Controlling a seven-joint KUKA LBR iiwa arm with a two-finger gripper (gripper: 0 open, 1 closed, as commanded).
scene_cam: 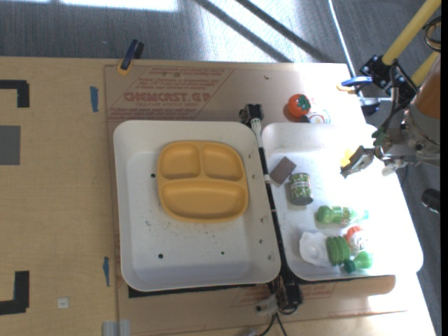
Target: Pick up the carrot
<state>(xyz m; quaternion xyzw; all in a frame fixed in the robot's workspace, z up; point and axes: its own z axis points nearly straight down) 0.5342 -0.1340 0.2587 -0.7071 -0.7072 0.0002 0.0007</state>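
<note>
The gripper (358,159) hangs over the far right part of the right-hand shallow white bin (406,208), a small yellow bit at its tip, and I cannot tell whether it is wide, narrow or holding anything. To its near left lie a green can (300,187) and green plastic toys (333,215), leaving bare floor beneath it. The likeliest carrot, a red-orange piece with a green top (298,106), sits outside on the bench, just beyond that bin's far rim, so reaching it probably means clearing the rim.
</note>
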